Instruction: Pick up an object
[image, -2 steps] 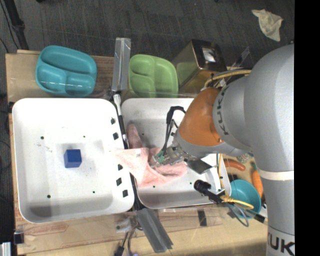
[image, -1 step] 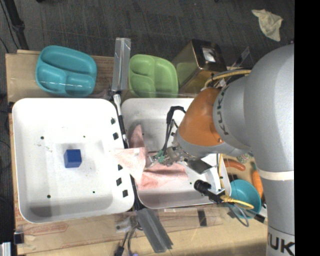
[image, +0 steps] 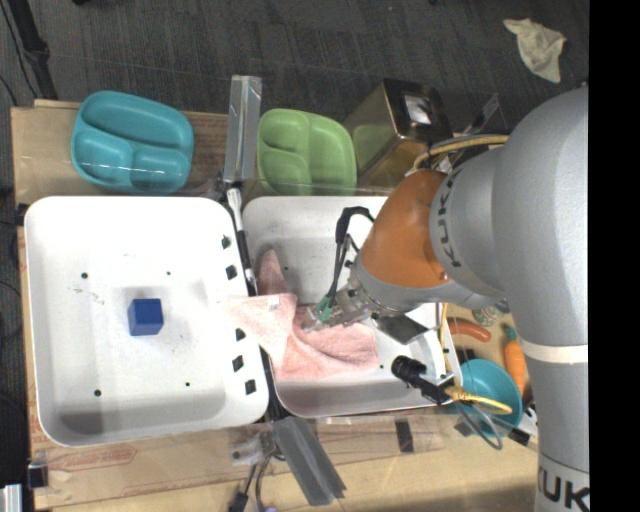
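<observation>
gripper down in the right bin, right on the pink cloth. can't tell its state tbh. blue block over in the left bin.

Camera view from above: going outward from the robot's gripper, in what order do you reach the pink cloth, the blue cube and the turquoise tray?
From the gripper, low in the right bin:
1. Pink cloth, right beneath it, draped over the wall between the bins.
2. Blue cube, in the left bin's middle.
3. Turquoise tray, beyond the left bin, at the bench's far left corner.
</observation>
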